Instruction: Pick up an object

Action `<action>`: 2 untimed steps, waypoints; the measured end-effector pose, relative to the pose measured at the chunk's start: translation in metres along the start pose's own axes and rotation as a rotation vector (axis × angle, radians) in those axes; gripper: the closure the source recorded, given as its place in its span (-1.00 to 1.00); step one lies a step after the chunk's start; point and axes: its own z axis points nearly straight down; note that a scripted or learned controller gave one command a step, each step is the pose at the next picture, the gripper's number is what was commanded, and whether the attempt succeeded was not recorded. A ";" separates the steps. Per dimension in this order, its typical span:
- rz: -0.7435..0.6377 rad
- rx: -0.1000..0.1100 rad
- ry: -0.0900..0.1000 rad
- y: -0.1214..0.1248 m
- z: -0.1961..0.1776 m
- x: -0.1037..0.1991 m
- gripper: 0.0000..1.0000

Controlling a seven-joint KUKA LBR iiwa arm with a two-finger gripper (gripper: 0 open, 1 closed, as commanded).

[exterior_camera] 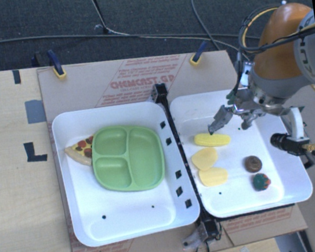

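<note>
Item, right bin: your gripper hovers with fingers narrowly parted, holding nothing; the yellow corn cob lies just at their 7 o'clock, its long axis running 9 to 3, two yellow pieces beyond at 6.

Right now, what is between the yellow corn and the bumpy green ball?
In the camera view, a small brown round piece lies roughly between the corn and the green ball, with bare white floor of the right bin around it.

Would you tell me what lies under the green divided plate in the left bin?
A toy pizza slice pokes out from under the green divided plate at its left edge; the rest of the slice is covered.
</note>
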 end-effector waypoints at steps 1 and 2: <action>0.001 0.004 0.000 -0.007 0.055 -0.008 -1.00; 0.001 0.005 0.001 -0.013 0.116 -0.014 -1.00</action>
